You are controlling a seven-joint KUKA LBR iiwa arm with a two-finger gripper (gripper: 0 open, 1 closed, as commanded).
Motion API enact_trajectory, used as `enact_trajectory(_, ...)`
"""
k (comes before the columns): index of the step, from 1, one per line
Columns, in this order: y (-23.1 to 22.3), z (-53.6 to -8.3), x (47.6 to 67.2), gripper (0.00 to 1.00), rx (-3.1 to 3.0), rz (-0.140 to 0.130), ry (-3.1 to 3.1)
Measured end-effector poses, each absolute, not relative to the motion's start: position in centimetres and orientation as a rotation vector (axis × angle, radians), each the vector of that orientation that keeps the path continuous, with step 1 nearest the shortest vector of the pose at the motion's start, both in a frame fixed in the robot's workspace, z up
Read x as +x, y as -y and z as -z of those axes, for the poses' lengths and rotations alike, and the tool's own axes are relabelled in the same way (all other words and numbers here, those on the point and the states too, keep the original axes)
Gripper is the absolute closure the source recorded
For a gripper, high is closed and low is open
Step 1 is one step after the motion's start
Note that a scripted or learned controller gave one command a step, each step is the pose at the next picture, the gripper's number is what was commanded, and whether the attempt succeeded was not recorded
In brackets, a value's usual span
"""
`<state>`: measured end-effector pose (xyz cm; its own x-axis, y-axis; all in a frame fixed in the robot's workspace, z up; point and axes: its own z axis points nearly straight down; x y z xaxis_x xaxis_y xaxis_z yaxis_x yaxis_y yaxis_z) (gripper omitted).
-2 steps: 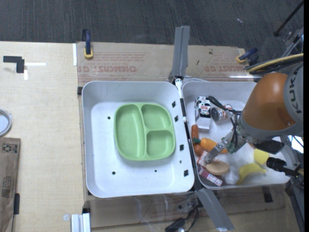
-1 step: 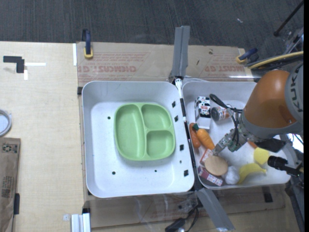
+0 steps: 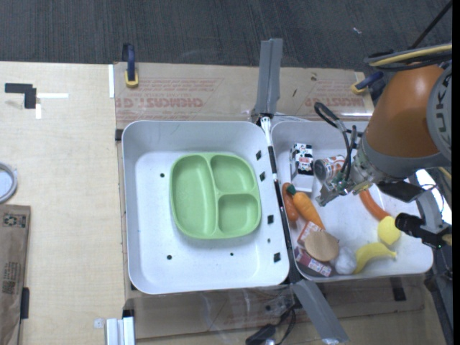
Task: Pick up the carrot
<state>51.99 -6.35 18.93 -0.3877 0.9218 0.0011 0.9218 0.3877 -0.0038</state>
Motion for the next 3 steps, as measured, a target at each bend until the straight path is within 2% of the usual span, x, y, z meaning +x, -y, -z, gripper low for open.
enact_trajectory(1,6.4,-18.9,52.0,0.0,-1.737,-0.004,2.614)
enact_trajectory(2,11.2,-11.6,49.7,0.0,-1.696,-0.004,2.638)
enact_trajectory(3,10.7,-9.4,53.3,0.0,-1.571,0.0,2.72)
